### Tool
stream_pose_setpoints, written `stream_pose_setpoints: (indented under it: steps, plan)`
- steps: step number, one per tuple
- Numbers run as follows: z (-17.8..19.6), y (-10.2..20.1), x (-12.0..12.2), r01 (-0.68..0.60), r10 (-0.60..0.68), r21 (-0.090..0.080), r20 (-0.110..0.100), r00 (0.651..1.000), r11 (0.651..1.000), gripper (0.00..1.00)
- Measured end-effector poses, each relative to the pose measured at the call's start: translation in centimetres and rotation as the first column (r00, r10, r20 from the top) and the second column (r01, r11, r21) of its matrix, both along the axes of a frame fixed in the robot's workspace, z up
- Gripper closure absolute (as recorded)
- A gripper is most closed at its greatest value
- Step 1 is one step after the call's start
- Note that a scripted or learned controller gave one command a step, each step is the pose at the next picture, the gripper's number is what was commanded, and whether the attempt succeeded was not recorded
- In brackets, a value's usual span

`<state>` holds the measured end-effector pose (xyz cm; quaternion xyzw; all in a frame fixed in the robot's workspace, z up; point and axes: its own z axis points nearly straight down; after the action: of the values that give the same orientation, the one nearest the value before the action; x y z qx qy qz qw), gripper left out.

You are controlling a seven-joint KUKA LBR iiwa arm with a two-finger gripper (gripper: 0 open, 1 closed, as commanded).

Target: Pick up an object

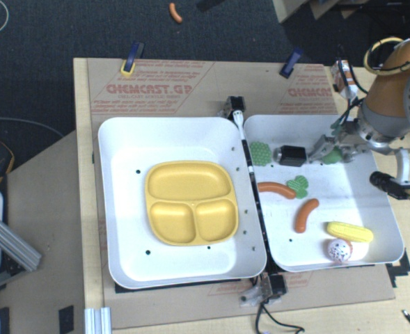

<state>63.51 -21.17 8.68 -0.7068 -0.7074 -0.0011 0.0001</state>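
The left bin [121, 158] is occupied by a yellow divided plate [191, 202]. The gripper [333, 152] is positioned low over the far part of the right bin [361, 193]; its opening cannot be told. Within that bin are located a yellow corn cob [349, 232], a curved sausage [276, 189], a straight sausage [305, 214], a green toy [260, 153] and, at the near edge, a speckled ball [340, 250]

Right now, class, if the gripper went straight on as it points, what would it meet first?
Probably the black object just ahead of the gripper in the right bin, though depth is unclear from this slant.
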Motion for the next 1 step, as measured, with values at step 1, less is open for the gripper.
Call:
stream_pose_setpoints:
  steps: [1]
  plan:
    - [0.96, -0.01, -0.05, -0.002, 0.002, -0.002, -0.001, 1.0, 1.0, 1.0]
